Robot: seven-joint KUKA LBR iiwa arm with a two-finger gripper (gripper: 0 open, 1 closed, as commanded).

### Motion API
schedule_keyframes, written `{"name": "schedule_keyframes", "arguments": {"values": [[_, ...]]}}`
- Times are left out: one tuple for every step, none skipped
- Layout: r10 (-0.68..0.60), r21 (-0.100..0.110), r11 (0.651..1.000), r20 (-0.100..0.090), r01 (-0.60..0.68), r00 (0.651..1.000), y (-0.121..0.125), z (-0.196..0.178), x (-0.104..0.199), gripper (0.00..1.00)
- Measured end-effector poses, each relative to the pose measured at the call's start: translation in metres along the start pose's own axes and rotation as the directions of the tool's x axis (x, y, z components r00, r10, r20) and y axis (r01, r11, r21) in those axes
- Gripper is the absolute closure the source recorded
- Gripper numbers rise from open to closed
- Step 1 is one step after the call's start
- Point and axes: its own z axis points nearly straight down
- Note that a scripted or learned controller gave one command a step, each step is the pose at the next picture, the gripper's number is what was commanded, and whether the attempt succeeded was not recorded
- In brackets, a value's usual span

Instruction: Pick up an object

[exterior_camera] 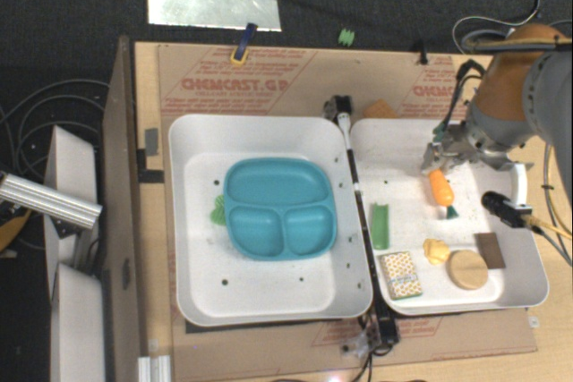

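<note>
My gripper (437,160) hangs over the far part of the right bin (394,148), reaching in from the right. Just in front of it, an orange carrot-shaped toy (440,189) with a small green tip lies on the bin floor, its upper end right at the gripper. Also in this bin are a green bar (380,225), a small patterned box (400,274), a little yellow piece (435,250), a tan round disc (468,269) and a brown block (489,250).
The left bin (192,192) holds a blue divided plate (279,207) with a green thing (218,210) peeking out at its left edge. A black divider rail (354,183) runs between the bins. Cardboard lies under both.
</note>
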Motion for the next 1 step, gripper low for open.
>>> {"name": "schedule_keyframes", "arguments": {"values": [[-0.012,-0.005,1.000,-0.003,0.012,1.000,0.0095,-0.0947,0.1017,1.00]]}}
